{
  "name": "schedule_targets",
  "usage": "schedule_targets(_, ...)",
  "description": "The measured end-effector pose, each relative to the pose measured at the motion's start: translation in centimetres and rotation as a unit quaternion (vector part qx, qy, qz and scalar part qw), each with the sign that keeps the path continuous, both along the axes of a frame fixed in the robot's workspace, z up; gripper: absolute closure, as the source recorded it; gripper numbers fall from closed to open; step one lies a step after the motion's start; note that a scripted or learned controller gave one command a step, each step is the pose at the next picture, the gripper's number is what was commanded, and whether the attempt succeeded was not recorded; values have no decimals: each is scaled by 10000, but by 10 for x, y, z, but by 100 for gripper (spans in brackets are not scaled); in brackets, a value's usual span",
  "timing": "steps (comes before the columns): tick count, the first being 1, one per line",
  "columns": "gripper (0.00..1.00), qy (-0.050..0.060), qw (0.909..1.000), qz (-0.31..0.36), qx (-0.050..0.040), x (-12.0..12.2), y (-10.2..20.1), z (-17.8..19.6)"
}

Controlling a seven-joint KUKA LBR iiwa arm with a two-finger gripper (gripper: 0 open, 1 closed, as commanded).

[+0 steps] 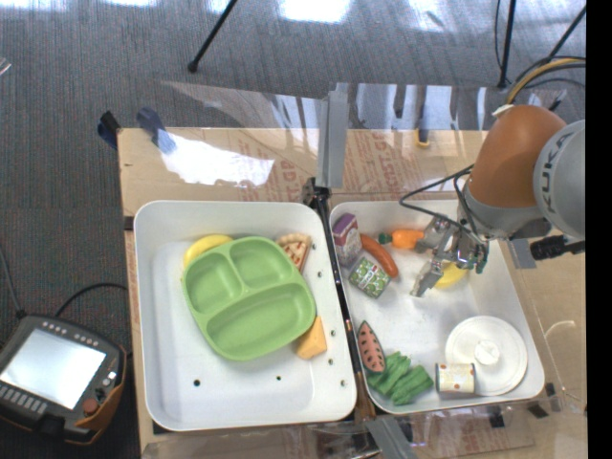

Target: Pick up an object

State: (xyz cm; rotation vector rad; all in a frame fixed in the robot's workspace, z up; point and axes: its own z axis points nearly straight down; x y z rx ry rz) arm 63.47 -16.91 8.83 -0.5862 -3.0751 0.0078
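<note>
Right white bin [507, 299], yellow banana [449, 275] between fingers [426, 281], lifted

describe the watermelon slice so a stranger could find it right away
Look in the right bin, along its left wall near the front. The watermelon slice lies there, just left of the green leafy piece. It is the one red wedge with dark seeds.

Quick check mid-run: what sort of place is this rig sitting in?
Most likely a robotics lab: a handheld control screen lies on grey carpet, tripod legs stand behind the bench, and the bins hold toy food.
</note>
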Motion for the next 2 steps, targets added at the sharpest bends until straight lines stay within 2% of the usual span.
schedule_targets(1, 0, -15, 10000, -80, -8, -4, 68, 0)
schedule_targets(2, 0, -45, 9997, -252, -37, -15, 78, 0)
